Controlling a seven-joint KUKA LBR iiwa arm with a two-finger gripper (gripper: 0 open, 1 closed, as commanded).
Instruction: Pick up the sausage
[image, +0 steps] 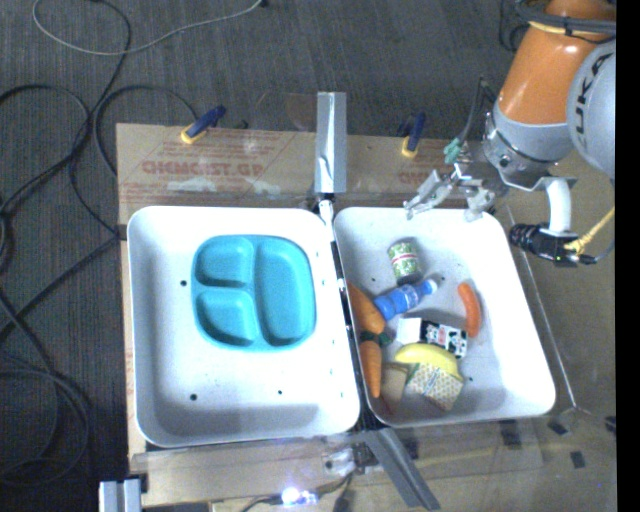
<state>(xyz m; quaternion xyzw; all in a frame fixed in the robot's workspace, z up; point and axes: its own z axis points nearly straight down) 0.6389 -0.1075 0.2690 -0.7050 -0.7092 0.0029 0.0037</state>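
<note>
Your tool (448, 193), fingers spread and holding nothing, hovers over the back rim of the right bin (520, 300); the sausage (470, 308) lies below it toward the front, near the right wall, long axis roughly front-to-back

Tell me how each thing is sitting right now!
Gripper: open, above the right bin's back edge, holding nothing.
Sausage: lying flat in the right bin.
Can: tipped on its side.
Bottle: lying down.
Blue tray: flat in the left bin.
</note>
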